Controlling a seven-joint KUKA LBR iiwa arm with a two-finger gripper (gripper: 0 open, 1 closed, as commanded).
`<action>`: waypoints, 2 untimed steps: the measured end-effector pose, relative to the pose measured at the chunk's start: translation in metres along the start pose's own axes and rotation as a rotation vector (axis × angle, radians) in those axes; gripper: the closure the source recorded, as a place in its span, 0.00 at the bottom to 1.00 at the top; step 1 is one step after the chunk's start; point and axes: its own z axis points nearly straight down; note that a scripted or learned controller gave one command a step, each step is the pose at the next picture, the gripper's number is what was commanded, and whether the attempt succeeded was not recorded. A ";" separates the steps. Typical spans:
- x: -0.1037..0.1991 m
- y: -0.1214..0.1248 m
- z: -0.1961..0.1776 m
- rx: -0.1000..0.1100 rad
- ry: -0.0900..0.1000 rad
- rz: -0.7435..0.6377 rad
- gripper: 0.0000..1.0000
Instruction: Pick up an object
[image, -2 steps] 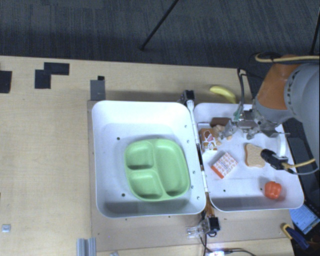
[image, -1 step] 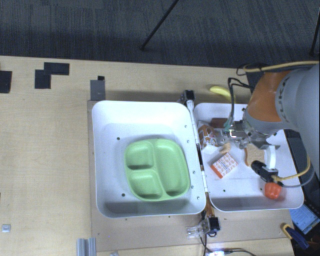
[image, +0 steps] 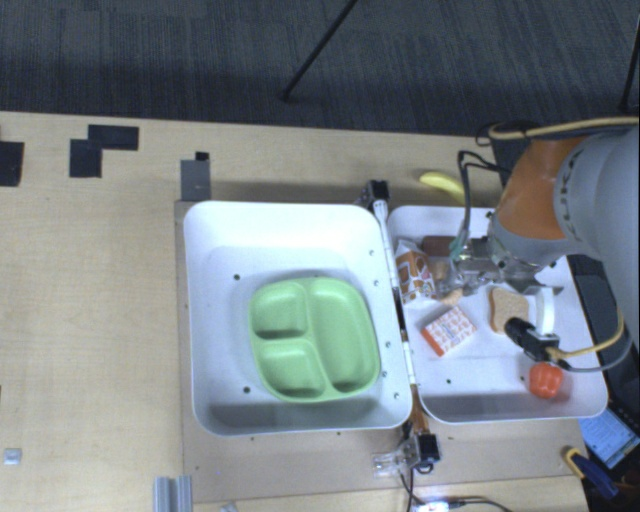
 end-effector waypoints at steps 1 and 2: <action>0.068 -0.068 -0.086 0.004 0.006 -0.004 1.00; 0.067 -0.069 -0.086 0.005 0.006 -0.002 0.00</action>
